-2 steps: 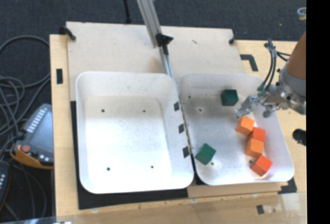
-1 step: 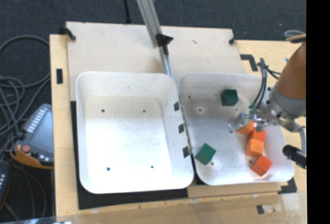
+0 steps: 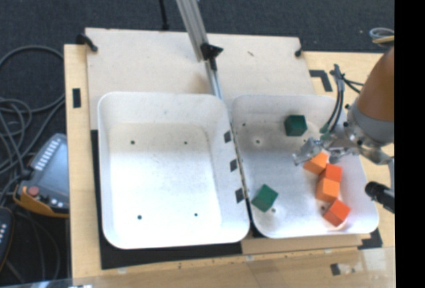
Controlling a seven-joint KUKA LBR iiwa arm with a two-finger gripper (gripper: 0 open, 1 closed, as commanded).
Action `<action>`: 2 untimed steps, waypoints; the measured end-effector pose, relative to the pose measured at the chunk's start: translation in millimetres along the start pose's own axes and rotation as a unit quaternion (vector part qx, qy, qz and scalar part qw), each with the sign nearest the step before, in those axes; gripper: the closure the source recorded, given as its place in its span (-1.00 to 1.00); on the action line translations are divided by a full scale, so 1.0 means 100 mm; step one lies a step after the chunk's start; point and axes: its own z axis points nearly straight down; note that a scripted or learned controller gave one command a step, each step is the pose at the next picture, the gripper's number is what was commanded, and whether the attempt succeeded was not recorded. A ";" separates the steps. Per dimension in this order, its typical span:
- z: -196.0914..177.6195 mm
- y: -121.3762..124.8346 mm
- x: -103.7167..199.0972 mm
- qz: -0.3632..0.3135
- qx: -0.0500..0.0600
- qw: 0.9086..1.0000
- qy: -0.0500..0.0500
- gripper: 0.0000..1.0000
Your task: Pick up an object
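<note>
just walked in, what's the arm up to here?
It's on a pick attempt in the right bin. The gripper is down at the uppermost of a string of orange blocks near the bin's right side, right against it, but nothing shows it gripped yet. Two green blocks sit apart in the same bin, one near the top, one near the bottom left. The left bin isn't involved.

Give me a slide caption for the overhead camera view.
Claw poised at an orange block in the right bin, among green and orange blocks.

left bin [image 3: 166, 167] | aluminium pole [image 3: 188, 4] behind bins | cables [image 3: 23, 91] and pendant [image 3: 48, 170] far left
</note>
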 end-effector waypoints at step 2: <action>1.06 1.39 -0.42 0.000 0.000 1.000 0.000 -1.00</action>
